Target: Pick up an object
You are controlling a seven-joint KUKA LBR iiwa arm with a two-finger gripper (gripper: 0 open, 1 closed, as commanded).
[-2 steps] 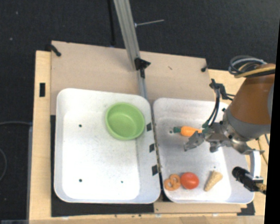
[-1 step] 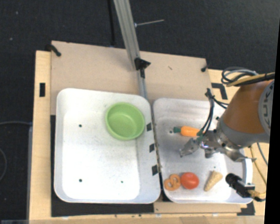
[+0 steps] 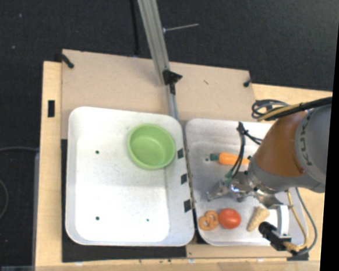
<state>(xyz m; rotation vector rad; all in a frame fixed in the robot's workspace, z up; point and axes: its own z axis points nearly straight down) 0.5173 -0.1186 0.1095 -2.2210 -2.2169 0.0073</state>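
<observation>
At the near edge of the right bin (image 3: 213, 132), closest to the camera, a red tomato-like object (image 3: 229, 218) was seen, and it was taken as the likeliest thing to be picked. It lay on the bin floor, touching or just beside a small orange-brown ring-shaped piece (image 3: 209, 220) on its left, with a pale, cone-like wedge (image 3: 257, 218) near it on the right. The tomato was judged to be light, rounded and smooth-skinned, probably a hard plastic toy, so some slipping between flat fingers was to be expected; a hold across its widest part, from above, was judged best. The ring-shaped piece appeared bumpy and matt, the wedge rough and dry. Farther back in the same bin an orange carrot-shaped item (image 3: 229, 159) with a green end was recorded, slender and tapered.

The gripper (image 3: 231, 188) was positioned just above the tomato and between it and the carrot-shaped item; its metal parts were blurred and partly covered by the orange-banded arm (image 3: 282, 152), so whether it was open or closed could not be told, and nothing was seen held in it.

In the left bin (image 3: 85, 172), well apart, a shallow green bowl (image 3: 151, 147) was shown upright, glossy and round. Both bins were of smooth white plastic, speckled faintly, and rested on a pale wooden bench (image 3: 133, 82).
</observation>
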